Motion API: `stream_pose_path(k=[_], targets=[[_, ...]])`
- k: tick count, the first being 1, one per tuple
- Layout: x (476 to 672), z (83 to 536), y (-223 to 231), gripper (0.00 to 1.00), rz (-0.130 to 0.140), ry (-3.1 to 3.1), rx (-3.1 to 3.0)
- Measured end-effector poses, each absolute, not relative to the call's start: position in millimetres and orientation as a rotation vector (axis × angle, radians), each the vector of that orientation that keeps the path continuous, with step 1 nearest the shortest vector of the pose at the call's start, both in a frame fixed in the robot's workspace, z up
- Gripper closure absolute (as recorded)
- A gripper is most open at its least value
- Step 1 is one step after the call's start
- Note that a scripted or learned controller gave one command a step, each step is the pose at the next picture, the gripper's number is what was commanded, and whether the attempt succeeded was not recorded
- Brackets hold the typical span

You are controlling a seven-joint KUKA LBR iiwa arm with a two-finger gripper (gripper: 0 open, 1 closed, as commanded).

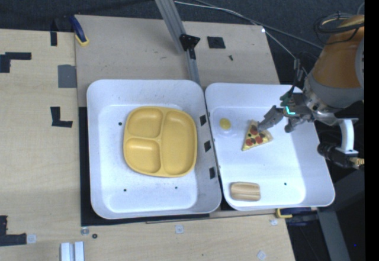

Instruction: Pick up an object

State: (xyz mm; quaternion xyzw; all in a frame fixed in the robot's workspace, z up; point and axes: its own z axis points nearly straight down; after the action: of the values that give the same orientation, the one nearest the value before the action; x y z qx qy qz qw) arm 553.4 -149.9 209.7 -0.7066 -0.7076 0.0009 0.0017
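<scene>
Gripper hung over right bin, fingers apart, tips at pizza slice mid-bin, not clamped. Small yellow piece near left wall. Bread roll by front edge. Yellow divided plate filled left bin.

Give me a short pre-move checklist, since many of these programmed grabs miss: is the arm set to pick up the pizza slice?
1. Target in view: pizza slice lies flat in the right bin. Ok.
2. Hand position: at the slice's upper edge. Ok.
3. Slice between the hand's parts: cannot tell.
4. Neighbours apart: small yellow piece and bread roll sit clear of the slice. Ok.
5. Yellow divided plate sits in the left bin, away from the move. Ok.
</scene>
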Motion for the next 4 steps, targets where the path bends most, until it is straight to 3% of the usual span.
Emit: stream_pose_path(k=[1,2,3,4], targets=[[553.9,210.5,-149.9,0.0,0.001,-2.222,-2.218],[558.0,147.5,-148.2,0.0,0.006,-2.22,-2.217],[546.7,94.0,-150.9,0.0,0.007,-2.218,-2.217],[547.6,86.4,-150.9,0.0,0.001,-2.224,-2.221]])
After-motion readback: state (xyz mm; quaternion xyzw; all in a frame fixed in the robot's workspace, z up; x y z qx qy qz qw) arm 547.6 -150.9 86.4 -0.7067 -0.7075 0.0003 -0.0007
